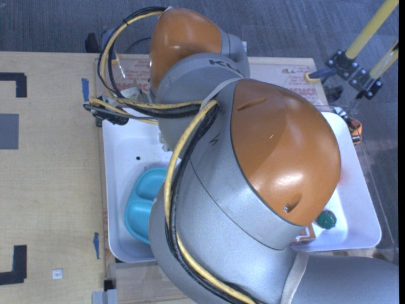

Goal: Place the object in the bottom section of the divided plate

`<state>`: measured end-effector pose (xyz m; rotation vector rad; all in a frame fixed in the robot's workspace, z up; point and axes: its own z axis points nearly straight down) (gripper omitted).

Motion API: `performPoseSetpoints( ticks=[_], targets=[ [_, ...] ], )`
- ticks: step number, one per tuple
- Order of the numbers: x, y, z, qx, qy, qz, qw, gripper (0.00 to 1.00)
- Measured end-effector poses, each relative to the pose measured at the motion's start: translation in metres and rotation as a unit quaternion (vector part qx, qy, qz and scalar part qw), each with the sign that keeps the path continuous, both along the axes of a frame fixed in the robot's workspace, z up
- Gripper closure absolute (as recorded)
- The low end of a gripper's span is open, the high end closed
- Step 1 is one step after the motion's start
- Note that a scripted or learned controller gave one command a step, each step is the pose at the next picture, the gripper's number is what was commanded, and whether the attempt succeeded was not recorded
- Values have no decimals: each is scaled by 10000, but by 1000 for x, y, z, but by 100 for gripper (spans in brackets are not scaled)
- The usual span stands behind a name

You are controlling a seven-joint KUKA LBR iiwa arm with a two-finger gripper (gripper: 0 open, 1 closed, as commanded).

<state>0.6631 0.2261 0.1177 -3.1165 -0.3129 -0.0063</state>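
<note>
Arm (253,189): grey with orange caps, reaching in over both bins and covering most of them; a yellow-and-black cable (174,170) runs along its side.
Jaws: hidden beneath the arm's own body; cannot tell whether apart or together, or whether anything is between them.
Left bin (120,170): white, shallow; its left wall and part of its floor show past the arm.
Plate (142,204): light blue, lying in the left bin toward its near end; its right part is covered by the arm, so the sections cannot be told apart.
Right bin (361,214): white; its right rim and near corner show.
Green object (326,220): small, round, dark green, resting on the right bin's floor near the near right corner, just beside the arm's edge and well apart from the plate.
Desk (50,170): pale wood surface left of the bins, with black corner marks (16,84) and bits of blue tape (85,88).
Far right: yellow rods with a black clamp (354,71) above the right bin.
</note>
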Motion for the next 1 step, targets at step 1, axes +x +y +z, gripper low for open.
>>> performPoseSetpoints(
  ticks=[1],
  targets=[
    [0, 0, -1, -1, 12, 0, 10000, 0]
  ],
)
